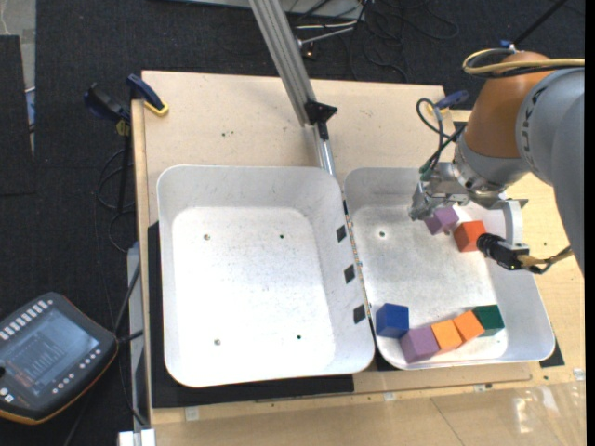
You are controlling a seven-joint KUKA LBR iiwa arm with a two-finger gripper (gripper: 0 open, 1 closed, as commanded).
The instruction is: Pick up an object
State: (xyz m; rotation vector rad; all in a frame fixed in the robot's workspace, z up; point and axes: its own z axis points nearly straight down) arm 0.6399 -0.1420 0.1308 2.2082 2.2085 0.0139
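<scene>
The gripper (433, 204) hangs over the far part of the right bin (521, 349), directly above a purple block (442, 219); whether its jaws grip the block cannot be told. An orange block (469, 235) sits just right of it. Along the near wall lie a blue cube (391, 320), another purple cube (418, 343), an orange cube (447, 333) and a green cube (487, 320). The left bin (177, 193) sits alongside on the desk (223, 119).

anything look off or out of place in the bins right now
Nothing stands out. The blue block, a purple block, an orange block and the green block sit along the right bin's near edge. Another purple block and orange block lie by the end effector.
</scene>
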